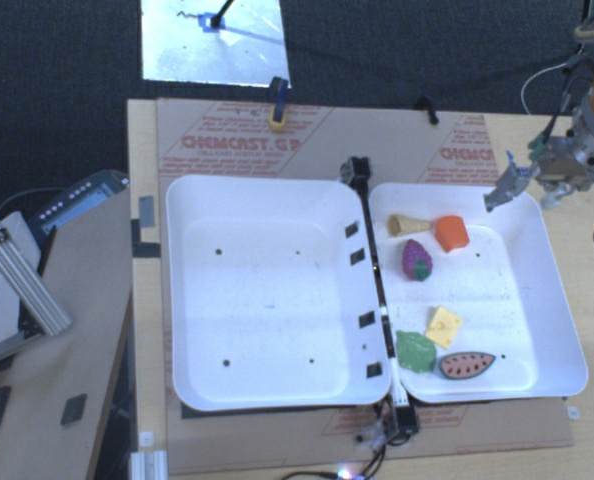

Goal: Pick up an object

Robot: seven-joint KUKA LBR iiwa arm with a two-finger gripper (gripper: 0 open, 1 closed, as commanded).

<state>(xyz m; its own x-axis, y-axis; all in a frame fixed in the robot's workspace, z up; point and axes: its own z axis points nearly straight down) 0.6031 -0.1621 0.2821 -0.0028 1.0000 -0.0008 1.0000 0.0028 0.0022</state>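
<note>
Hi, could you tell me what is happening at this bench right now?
A KUKA arm reaches in from the right, its gripper hovering above the far edge of the right bin with nothing between its fingers. That bin holds a toy cone, an orange block, a purple berry, a yellow piece, a green piece and a watermelon slice. Nothing is picked up yet.

6 toys lie in the right bin: cone, orange block, purple, yellow, green, watermelon.

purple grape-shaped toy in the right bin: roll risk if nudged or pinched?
The purple toy looks rounded and egg-shaped, so it would probably roll or squirt out of a pinch. Its bumpy surface may add grip. It seems small and light, so a nudge likely sends it toward the orange block.
</note>
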